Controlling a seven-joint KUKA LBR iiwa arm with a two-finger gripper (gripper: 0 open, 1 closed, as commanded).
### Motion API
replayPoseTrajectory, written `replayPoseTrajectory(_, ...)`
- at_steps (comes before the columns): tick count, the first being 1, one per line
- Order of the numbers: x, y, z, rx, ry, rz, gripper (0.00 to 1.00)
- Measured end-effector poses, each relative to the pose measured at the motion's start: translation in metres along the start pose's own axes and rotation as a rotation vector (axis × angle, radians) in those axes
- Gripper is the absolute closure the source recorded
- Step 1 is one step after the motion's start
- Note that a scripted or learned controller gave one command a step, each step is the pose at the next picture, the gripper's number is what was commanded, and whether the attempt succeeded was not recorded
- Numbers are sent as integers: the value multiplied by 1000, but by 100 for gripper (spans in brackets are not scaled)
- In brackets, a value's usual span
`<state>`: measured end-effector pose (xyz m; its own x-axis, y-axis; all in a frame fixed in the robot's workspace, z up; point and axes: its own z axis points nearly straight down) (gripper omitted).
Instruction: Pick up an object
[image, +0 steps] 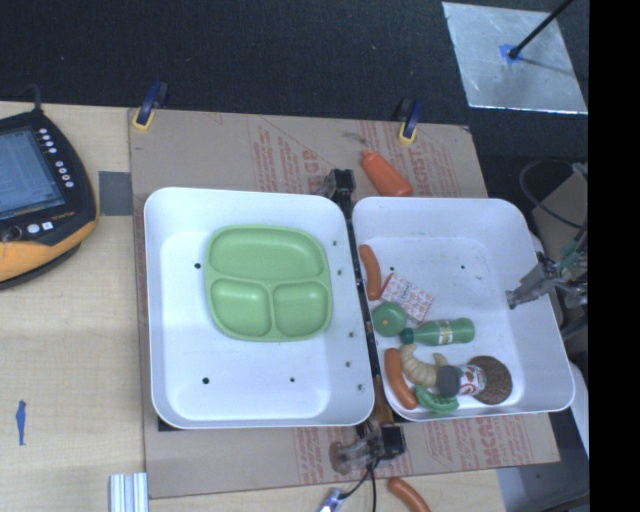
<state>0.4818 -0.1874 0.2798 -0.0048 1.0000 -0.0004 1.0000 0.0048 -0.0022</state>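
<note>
The right white bin (500, 215) holds a cluster of toy foods along its left and front sides. An orange sausage (371, 271) lies by the left wall, beside a small patterned packet (409, 297). A green bottle (432, 332) lies on its side in the middle. Below it sit a second orange sausage (399, 379), a pale curved piece (422, 368), a green piece (437, 403) and a brown round toy (489, 380). My gripper (532, 287) reaches in over the bin's right wall, well apart from the objects, with nothing seen in it.
The left white bin (180, 390) carries a green divided plate (269, 282). An orange toy (385, 175) lies on the cardboard behind the bins and another (410, 493) in front. A teach pendant (40, 195) rests at far left. Clamps (408, 118) pin the cardboard.
</note>
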Motion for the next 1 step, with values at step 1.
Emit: replayPoseTrajectory(1,63,-5,189,1,0,-2,0)
